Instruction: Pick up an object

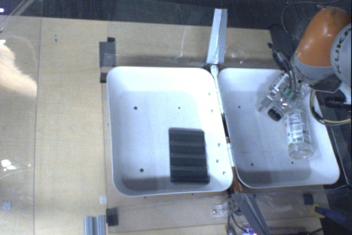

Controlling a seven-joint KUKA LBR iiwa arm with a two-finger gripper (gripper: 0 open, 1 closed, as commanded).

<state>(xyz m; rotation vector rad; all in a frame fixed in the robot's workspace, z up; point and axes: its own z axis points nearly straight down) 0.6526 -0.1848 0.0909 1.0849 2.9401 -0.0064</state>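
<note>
One clear plastic bottle (297, 132) lying in right bin (247, 168), label faint.

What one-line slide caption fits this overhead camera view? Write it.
Arm's gripper poised over a clear bottle in the right bin; a black ridged block lies in the left bin.

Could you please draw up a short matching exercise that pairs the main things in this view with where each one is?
Things:
1. black ridged block
2. clear plastic bottle
3. gripper
4. metal divider post

Places:
A. above the upper part of the right bin, at the bottle's top end
B. standing at the far edge of the bench, where the two bins meet
C. lying in the right bin, near its right wall
D. lying in the left bin, toward its near edge

Pairs: 1-D, 2-C, 3-A, 4-B
</note>
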